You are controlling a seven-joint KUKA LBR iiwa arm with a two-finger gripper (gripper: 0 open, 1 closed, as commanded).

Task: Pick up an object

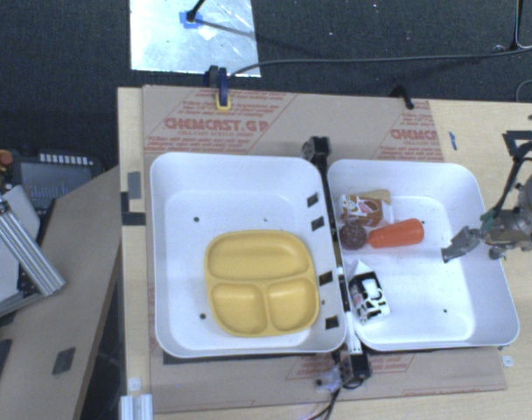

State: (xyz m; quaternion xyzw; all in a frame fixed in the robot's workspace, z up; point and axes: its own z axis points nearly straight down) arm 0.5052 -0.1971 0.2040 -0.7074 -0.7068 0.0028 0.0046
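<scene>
In the right bin (476,191), several small objects lie along the left side. An orange carrot-shaped piece (395,234) lies flat beside a brown round item (353,234). Just behind them is a white, red and orange packet (365,205). A black and white item (369,297) sits nearer the front left corner. My gripper (465,244) reaches in over the bin's right wall. It hangs to the right of the orange piece, apart from it, with nothing visibly in its grasp.
The left bin (174,191) holds a yellow divided plate (261,282). Black clips (317,224) line the seam between the two bins. A cable (353,58) and a silver sheet (192,23) lie beyond the bench's far edge.
</scene>
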